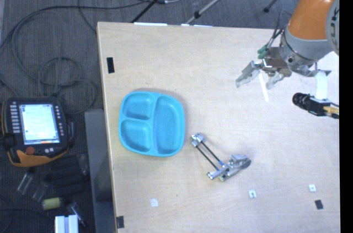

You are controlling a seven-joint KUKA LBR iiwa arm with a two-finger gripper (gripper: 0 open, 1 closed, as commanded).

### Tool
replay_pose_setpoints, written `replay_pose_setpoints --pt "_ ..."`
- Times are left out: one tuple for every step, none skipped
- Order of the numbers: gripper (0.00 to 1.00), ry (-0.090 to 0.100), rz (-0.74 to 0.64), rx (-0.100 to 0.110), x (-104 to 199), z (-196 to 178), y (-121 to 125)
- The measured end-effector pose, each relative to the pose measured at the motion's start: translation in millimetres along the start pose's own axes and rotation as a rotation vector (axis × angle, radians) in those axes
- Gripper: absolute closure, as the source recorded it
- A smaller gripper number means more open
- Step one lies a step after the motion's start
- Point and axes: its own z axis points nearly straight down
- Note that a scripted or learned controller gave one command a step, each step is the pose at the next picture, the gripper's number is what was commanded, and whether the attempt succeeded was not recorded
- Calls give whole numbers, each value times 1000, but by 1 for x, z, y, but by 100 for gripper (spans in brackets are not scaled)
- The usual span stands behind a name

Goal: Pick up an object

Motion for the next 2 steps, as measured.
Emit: replay_pose_setpoints --pt "0 -3 162 -2 32 -89 -37" --pt "0 -5 74 -2 17 -136 -46"
